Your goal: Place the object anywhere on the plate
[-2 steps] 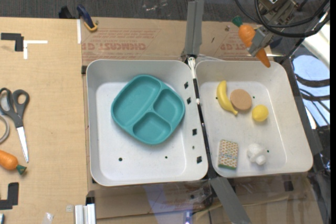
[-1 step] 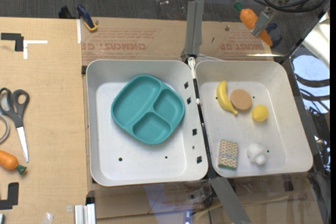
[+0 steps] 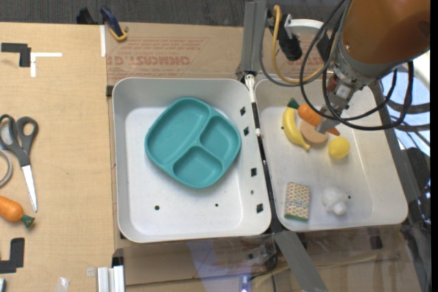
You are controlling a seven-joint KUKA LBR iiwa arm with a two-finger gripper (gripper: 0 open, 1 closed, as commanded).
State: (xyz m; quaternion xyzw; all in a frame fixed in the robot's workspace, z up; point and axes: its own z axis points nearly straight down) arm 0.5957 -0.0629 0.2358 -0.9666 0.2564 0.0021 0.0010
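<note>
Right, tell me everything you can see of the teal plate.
The teal plate lies flat in the left white bin, turned at a slant to the bin's walls. It looks like smooth moulded plastic, rounded at the corners, with raised ridges splitting it into three compartments: one large along its upper left and two smaller ones toward its lower right. All three compartments are bare. It rests on the bin floor roughly at the centre, apart from every wall, and touches nothing else.

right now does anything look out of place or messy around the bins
Nothing is spilled or damaged. One oddity: a toy carrot lies outside the bins on the bench's left, below the scissors. The teal plate sits tilted in the left bin.
</note>
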